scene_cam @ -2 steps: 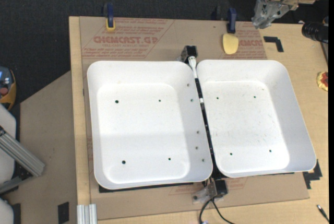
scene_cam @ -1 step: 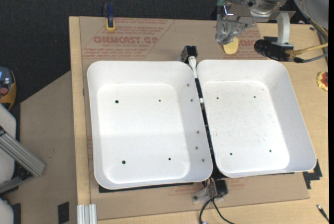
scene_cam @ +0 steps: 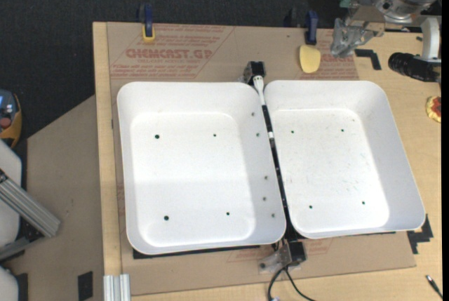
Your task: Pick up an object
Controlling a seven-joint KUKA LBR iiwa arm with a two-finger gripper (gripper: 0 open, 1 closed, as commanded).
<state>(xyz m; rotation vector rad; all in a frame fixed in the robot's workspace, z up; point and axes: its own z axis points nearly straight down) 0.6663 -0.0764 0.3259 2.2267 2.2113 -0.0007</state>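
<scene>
A small pale yellow object point(scene_cam: 309, 58) lies on the brown board just beyond the far left corner of the right bin point(scene_cam: 393, 152), outside both bins. My gripper point(scene_cam: 346, 40) hangs at the top right, above the board behind the right bin. It is a short way to the right of the yellow object and apart from it. I see nothing held at the gripper.
The left bin point(scene_cam: 130, 152) and the right bin sit side by side, joined by a black strip point(scene_cam: 270, 145). Two blue clamps point(scene_cam: 146, 17) point(scene_cam: 311, 24) stand on the board's far edge. A red and yellow thing point(scene_cam: 436, 108) lies at the right edge.
</scene>
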